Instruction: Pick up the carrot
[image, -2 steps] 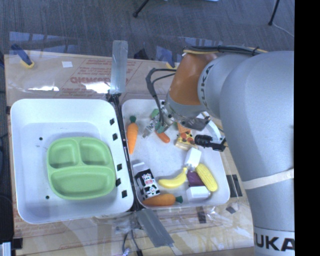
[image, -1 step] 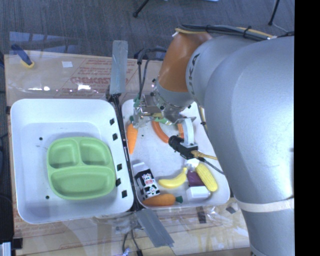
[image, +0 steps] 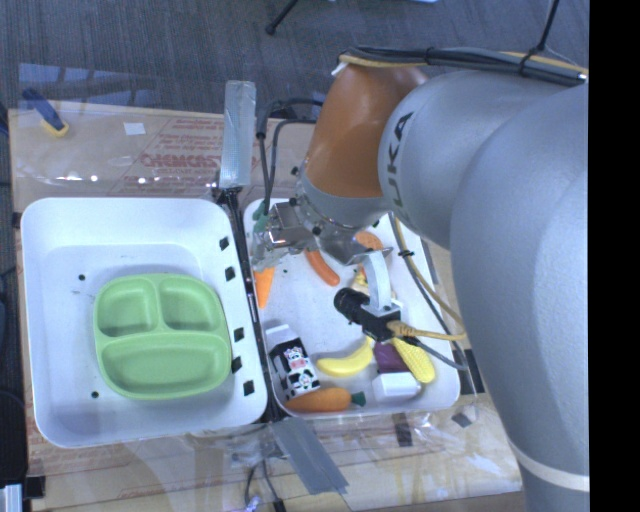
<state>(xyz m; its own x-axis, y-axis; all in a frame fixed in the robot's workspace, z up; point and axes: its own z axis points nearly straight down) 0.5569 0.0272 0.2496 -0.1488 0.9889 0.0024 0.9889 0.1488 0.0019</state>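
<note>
i had my gripper low over the far left corner of the right bin, and i could not tell how its fingers stood. the carrot lay at the near edge of that bin, beside the milk carton and the banana. the green plate sat in the left bin.

Two white bins are seen side by side on the table. A green divided plate lies in the left bin. Over the right bin the arm is lowered, its gripper near the far left corner. A carrot lies by the near wall, beside a cow-patterned carton, a banana and a corn cob.
</note>
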